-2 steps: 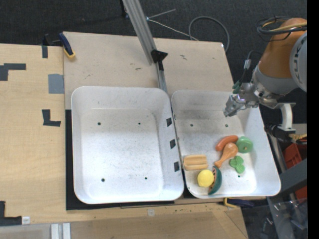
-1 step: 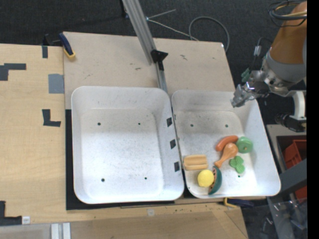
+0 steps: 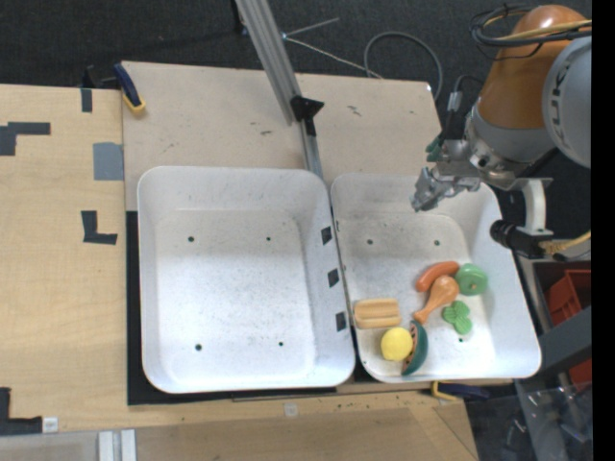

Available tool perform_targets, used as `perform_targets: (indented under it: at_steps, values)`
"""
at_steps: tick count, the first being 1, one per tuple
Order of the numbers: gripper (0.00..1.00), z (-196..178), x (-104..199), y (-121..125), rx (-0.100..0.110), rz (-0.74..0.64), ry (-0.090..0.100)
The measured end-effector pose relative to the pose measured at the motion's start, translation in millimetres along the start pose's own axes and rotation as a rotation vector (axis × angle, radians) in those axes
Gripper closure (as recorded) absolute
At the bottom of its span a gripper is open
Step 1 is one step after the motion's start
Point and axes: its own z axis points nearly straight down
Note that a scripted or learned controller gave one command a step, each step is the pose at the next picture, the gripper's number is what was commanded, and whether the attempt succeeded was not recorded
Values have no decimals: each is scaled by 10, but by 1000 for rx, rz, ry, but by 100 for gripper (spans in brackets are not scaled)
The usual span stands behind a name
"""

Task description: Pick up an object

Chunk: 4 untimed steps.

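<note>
White bin far edge (end effector).

A pale wooden bench on dark carpet — grey tape patches mark its left side.

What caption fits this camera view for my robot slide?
Gripper hovers at the right bin's far end; toy foods cluster near its front.

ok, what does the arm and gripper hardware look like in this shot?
Rounded grey arm with a glossy orange band above the wrist. Thin black cables loop over the orange section. The wrist narrows to a small, dark metallic grey gripper, with a teal-green fitting just behind it. No markings are legible.
</note>
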Motion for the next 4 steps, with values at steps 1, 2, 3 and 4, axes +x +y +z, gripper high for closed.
perform_targets:
  at_steps: [1, 2, 3, 4]
  values:
    - [100, 128, 565, 58, 1, -1, 0]
    - [100, 41, 1081, 79, -2, -1, 0]
    - [100, -29, 1575, 147, -2, -1, 0]
    - [100, -5, 2010, 240, -1, 0, -1]
